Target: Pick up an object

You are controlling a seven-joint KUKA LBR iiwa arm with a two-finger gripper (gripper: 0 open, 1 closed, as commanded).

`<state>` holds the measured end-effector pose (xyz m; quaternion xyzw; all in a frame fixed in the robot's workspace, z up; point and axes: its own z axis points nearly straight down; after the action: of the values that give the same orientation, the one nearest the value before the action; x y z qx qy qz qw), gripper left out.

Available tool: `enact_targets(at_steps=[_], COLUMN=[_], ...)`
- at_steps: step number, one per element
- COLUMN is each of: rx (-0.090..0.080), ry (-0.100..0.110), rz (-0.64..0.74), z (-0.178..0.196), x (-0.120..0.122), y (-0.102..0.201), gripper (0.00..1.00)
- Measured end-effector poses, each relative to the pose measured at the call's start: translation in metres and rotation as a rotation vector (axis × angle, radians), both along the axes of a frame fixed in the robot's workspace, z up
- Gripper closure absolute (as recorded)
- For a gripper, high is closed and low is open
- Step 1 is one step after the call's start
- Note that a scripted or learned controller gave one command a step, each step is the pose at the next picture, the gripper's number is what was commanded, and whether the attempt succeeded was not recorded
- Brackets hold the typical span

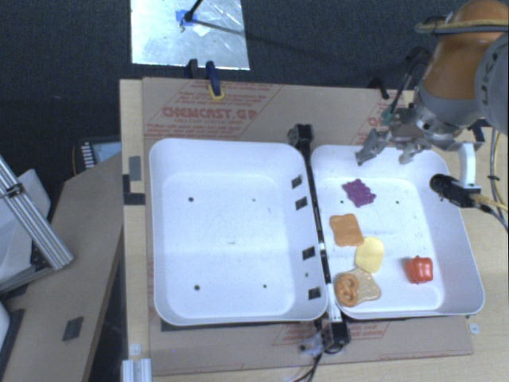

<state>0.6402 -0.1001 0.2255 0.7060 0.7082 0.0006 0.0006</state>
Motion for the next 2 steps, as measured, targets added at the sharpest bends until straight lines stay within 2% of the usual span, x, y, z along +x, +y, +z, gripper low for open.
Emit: enact_targets(at_steps=[1,2], rx=[0.001,0.002], ry=[0.008,0.012], rz=[-0.005,-0.003], z=[-0.032,-0.121], x=[-0.075,-0.116], y=[-0.011,-0.006], gripper=[0.00,0.00])
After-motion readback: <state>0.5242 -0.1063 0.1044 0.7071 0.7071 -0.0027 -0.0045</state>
